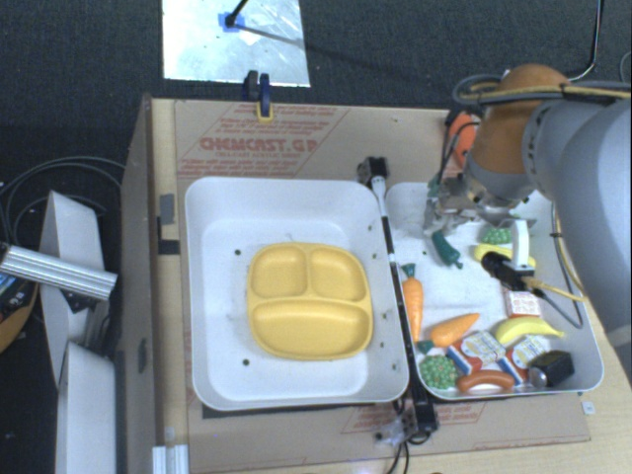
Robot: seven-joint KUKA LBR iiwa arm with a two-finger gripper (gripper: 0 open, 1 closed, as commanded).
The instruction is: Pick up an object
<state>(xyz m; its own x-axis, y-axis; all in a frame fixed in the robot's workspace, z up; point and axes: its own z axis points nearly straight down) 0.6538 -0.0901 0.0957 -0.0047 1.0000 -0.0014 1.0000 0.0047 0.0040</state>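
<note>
Over on the right bin (592, 358) we've got the pincer (441, 221) down low near the far left corner, right by a dark green toy (447, 248); we can't tell how its jaws stand. Nearer us sit a carrot (412, 304), an orange wedge (454, 328), a banana (525, 330) and broccoli (438, 369). Left bin (212, 265) holds a yellow divided plate (308, 300).

even overhead light, soft shadows, slight blur, glare on white bins (212, 294).
</note>
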